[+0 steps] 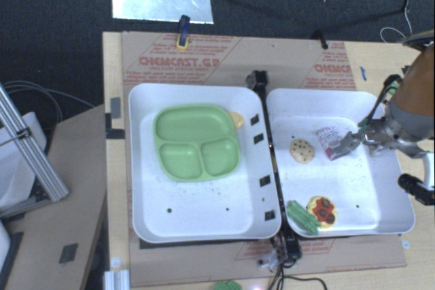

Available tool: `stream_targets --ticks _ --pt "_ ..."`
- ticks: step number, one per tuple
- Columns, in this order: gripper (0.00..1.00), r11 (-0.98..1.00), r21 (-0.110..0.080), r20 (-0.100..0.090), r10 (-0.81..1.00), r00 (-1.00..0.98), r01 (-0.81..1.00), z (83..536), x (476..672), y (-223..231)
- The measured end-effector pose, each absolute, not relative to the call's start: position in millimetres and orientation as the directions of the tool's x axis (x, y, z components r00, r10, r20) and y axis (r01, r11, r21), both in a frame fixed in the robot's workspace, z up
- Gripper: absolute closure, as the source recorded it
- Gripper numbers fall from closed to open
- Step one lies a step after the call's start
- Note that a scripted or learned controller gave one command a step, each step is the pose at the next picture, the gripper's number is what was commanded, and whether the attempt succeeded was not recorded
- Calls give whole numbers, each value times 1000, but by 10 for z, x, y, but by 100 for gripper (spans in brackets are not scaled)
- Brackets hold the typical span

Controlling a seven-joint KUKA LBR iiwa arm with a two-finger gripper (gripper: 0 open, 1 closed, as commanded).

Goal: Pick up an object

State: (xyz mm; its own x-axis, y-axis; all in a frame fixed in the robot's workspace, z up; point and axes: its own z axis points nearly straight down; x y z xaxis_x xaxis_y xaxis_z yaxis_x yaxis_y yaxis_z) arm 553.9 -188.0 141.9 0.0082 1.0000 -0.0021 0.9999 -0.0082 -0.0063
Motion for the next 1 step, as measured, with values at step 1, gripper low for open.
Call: stream_targets --ticks 1 --pt "0 1 -3 2 1000 -1 1000 820 4840 -1447"
